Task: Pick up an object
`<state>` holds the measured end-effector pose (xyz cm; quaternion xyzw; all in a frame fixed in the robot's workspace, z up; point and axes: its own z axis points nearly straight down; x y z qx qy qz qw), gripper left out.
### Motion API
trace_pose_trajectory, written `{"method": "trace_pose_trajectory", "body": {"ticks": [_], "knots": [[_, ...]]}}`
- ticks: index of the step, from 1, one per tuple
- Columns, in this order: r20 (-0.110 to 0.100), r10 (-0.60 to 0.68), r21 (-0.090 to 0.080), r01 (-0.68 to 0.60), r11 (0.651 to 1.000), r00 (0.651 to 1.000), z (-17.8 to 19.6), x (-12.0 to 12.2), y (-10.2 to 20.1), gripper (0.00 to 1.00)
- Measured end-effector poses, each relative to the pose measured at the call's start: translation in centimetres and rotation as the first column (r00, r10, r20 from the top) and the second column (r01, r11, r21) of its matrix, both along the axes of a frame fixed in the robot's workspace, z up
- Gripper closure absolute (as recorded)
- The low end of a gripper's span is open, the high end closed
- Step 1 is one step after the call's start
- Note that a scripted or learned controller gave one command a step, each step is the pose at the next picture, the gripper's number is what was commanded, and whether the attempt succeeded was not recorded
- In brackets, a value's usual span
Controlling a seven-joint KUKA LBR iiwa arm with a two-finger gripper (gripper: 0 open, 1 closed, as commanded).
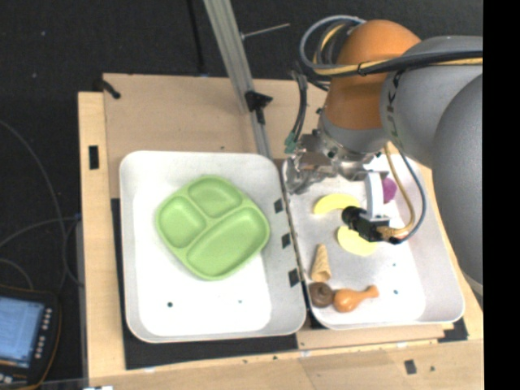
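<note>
My gripper (297,175) hangs over the far left corner of the right bin (422,299), close to the wall between the two bins. Just to its right lies a yellow banana-shaped piece (335,205). Nearer the front are a yellow round piece (358,243), a tan ice-cream cone (321,260), a brown doughnut-like piece (320,294) and an orange pear-shaped piece (354,298). A purple item (390,190) is partly hidden behind the wrist's white bracket. I see nothing held by the gripper.
A green divided plate (213,226) lies in the middle of the left bin (146,299). A slanted metal post (236,63) rises behind the bins. Cables and a black connector (360,220) hang from the wrist over the right bin.
</note>
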<state>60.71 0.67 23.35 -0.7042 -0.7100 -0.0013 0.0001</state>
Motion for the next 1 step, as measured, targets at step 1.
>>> {"method": "trace_pose_trajectory", "body": {"ticks": [1], "knots": [[-0.001,-0.001,-0.001,0.001,1.000,1.000,-0.12,0.28,4.49,1.00]]}}
